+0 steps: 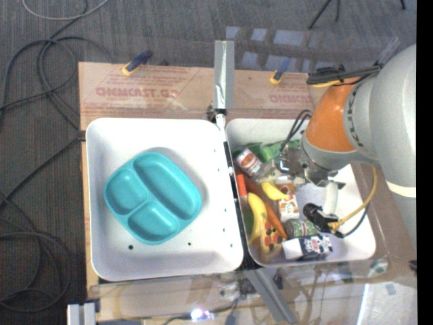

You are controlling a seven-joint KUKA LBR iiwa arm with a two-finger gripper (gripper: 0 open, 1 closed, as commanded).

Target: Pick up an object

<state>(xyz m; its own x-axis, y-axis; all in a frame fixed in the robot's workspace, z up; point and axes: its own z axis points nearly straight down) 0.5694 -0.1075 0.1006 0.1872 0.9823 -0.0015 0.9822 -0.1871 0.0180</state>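
The right bin [362,246] holds a heap of small objects. Among them are a red-and-white can [248,161], a green packet [268,150], a yellow banana [256,212], an orange carrot [240,183], a small printed carton [289,208] and a white box with a dark label [308,247]. My gripper [293,163] hangs below the orange wrist band [329,124], low over the heap's far middle, just right of the can and above the carton. The wrist body hides what lies directly beneath it.
A teal divided plate [153,196] lies in the left bin [108,137]. A yellow cable [358,205] and a black connector [318,215] trail from the wrist over the right bin's right half. Blue-and-yellow clamps [137,61] sit on the board behind the bins.
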